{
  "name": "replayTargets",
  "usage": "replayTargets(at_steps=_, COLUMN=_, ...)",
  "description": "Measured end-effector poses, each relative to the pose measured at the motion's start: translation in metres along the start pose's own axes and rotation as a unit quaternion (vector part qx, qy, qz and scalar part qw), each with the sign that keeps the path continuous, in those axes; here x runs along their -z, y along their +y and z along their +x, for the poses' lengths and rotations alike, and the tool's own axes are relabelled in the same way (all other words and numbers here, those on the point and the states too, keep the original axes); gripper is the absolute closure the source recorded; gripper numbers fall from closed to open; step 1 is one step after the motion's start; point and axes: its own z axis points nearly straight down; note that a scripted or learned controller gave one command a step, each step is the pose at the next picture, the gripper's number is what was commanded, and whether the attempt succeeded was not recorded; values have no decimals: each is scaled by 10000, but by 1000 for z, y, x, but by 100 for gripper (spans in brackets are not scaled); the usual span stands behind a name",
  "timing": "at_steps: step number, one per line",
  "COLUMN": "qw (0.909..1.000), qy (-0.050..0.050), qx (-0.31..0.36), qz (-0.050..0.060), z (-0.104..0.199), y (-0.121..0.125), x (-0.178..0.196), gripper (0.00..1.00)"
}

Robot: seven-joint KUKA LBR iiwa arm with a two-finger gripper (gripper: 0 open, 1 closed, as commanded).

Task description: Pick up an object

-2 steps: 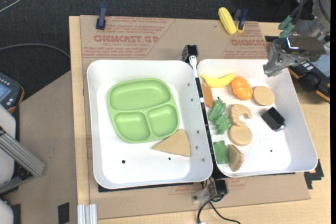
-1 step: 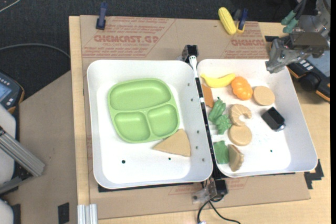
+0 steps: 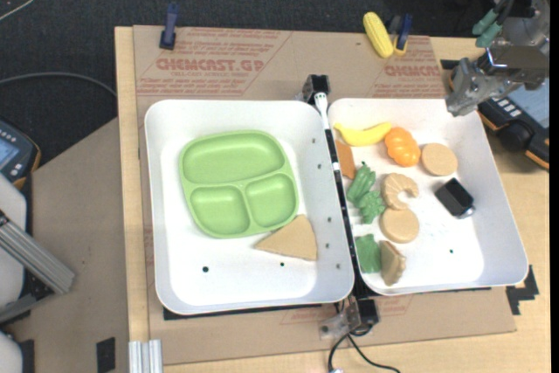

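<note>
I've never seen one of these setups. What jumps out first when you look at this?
A bright green divided plate fills much of the left bin, with a tan wedge at its lower right corner. The right bin holds a cluster of toy food, including a banana and an orange. The gripper hangs over that bin's upper right corner.

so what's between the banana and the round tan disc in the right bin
In the camera view, an orange lies between the banana and the round tan disc, touching or nearly touching the banana's tip.
</note>
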Motion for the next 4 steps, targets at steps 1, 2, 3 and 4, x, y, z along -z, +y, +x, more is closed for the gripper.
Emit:
replayTargets(at_steps=1, qw=10000, qy=-4, qx=-2, qz=-19, z=0, y=1, x=10, gripper=100)
replayTargets(at_steps=2, qw=10000, qy=-9, qx=-3, qz=-41, z=0, y=2, x=21, gripper=100)
replayTargets(at_steps=3, qw=10000, qy=-10, qx=-5, qz=-62, z=0, y=3, x=31, gripper=100)
replayTargets(at_steps=4, qw=10000, qy=-15, qx=-7, qz=-85, z=0, y=4, x=42, gripper=100)
